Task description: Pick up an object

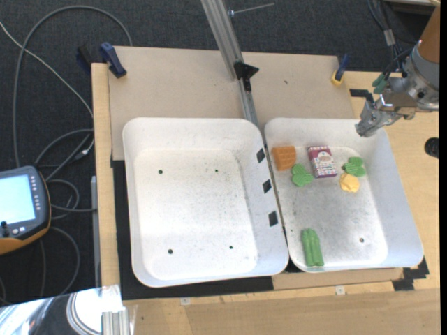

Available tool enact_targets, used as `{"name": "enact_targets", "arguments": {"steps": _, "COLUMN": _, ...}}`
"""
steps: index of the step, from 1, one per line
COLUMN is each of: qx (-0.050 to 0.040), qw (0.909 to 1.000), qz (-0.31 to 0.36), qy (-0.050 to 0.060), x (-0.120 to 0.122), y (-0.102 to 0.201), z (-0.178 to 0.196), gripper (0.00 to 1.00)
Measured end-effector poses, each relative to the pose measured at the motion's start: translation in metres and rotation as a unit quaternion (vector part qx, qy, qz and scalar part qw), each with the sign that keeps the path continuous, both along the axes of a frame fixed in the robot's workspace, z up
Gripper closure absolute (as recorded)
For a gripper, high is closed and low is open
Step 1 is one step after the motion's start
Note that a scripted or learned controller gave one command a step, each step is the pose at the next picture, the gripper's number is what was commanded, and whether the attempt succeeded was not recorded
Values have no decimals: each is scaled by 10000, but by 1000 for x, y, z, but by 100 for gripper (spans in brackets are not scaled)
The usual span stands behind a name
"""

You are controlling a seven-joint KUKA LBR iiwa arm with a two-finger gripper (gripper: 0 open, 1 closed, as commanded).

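We see the gripper (368, 125) above the far right corner of the right bin (391, 208), at the end of the grey arm (426, 68) that reaches in from the right; we cannot tell its state from this angle, and nothing shows in its grasp. All the objects lie in the right bin. An orange block (283, 157) sits near the bin's far left side, with a maroon and white box (322, 162) just to its right. A green piece (302, 176) lies just below the orange block. Further right, another green piece (355, 165) touches a yellow piece (350, 183). A long green object (311, 247) rests near the front edge. The left bin (140, 145) stands beside it.
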State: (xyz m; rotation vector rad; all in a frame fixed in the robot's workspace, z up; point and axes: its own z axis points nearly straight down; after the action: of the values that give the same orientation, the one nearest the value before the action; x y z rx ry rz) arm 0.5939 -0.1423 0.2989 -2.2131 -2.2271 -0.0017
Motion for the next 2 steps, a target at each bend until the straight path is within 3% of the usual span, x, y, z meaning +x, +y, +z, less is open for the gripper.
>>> {"name": "enact_targets", "arguments": {"steps": 2, "qx": 4, "qw": 10000, "qz": -1, "qy": 8, "x": 1, "y": 90, "z": -21, "gripper": 100}}
